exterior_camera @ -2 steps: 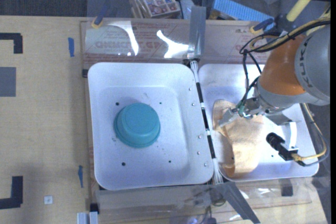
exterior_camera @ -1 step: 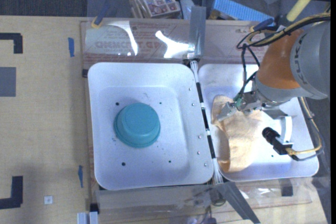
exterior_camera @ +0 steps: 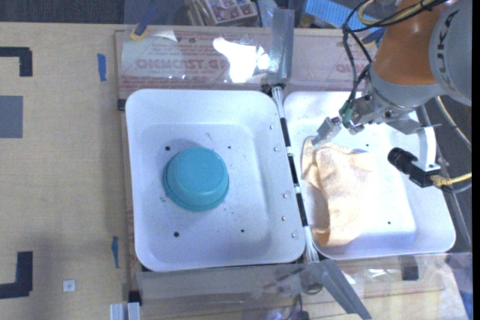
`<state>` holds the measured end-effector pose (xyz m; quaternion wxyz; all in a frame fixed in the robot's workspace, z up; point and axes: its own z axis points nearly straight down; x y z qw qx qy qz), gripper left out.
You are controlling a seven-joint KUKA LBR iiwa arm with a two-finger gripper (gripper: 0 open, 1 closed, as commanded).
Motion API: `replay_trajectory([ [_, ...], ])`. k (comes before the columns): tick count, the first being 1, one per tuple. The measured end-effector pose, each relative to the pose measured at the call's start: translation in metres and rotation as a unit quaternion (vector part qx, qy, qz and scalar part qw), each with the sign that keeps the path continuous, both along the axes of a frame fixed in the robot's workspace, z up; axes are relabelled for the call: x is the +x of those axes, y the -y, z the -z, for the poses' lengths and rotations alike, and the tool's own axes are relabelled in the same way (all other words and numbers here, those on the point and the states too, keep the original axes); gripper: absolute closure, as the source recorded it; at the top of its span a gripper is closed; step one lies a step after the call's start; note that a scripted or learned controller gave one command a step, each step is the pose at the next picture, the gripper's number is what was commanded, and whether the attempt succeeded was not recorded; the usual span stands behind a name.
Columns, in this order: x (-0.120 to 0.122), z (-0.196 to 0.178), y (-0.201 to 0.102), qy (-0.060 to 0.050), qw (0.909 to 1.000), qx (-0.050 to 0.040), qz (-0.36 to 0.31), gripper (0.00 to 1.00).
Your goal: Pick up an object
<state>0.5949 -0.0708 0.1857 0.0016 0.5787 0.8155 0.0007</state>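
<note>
Cannot tell how the jaws stand. Gripper (exterior_camera: 331,128) hanging right of centre in the frame, just above the upper edge of a crumpled tan cloth (exterior_camera: 337,191) lying along the left side of the right bin (exterior_camera: 431,236). Blue bowl (exterior_camera: 196,177), upside down, lower left of centre, in the left bin (exterior_camera: 150,109).

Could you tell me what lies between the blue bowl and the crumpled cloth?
In the camera view, bare white bin floor and the divider between the bins separate the blue bowl from the cloth.
</note>
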Motion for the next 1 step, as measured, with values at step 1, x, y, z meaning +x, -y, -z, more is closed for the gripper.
replay_trajectory([
  [1, -0.0492, 0.0961, 0.0336, 0.004, 1.0, -0.0001, 0.004, 0.0],
])
